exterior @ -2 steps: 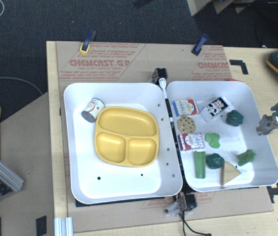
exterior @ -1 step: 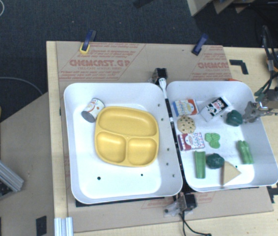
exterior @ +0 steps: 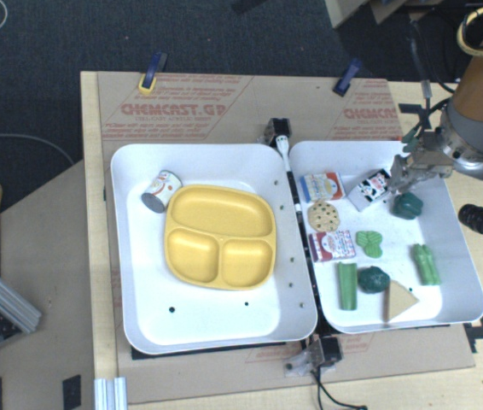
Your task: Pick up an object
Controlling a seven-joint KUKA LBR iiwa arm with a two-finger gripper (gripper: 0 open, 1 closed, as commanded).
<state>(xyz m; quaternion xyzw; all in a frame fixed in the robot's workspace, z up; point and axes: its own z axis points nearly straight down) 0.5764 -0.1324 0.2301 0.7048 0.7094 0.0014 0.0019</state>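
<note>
End effector: low over the far side of the right white bin, finger state cannot be told.
Nearest items: dark green round toy just beneath it; black-and-white carton beside it.
Left white bin: yellow divided plastic tray, small tipped can.

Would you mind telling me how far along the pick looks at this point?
Done so far: the gripper has been brought low over the right bin, beside a dark green toy and a black-and-white packet. In hand: nothing visibly; whether it grips anything cannot be told. Left: securing an object and lifting it. The cookie, green blocks and the yellow divided tray in the left bin all lie flat.
</note>
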